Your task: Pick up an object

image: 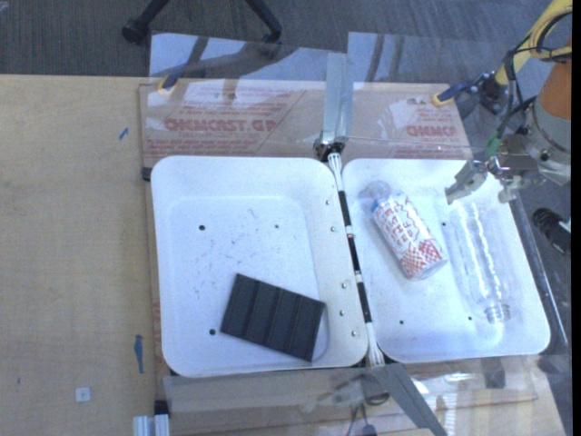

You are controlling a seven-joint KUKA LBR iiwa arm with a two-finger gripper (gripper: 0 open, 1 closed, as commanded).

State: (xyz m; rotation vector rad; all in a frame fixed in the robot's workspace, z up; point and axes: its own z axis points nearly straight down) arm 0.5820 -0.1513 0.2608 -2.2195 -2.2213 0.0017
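Note:
My gripper (pixel 483 189) is at the far right edge of the right bin (pixel 536 334). Its fingers are spread open and nothing is between them. Just below it lies a clear plastic bottle (pixel 478 262), stretched lengthwise toward the bin's front. To its left, a bottle with a red and white label (pixel 408 235) lies at a slant, its cap toward the back. In the left bin (pixel 182 189), near the front, a dark grey ribbed block (pixel 272 317) lies flat.
A metal divider (pixel 336 107) and a strip of white links run between the two bins. Clear plastic sheeting over printed cardboard (pixel 222 121) lies behind them. The wooden bench top (pixel 68 243) stretches to the left. Cables (pixel 517 57) hang by the arm.

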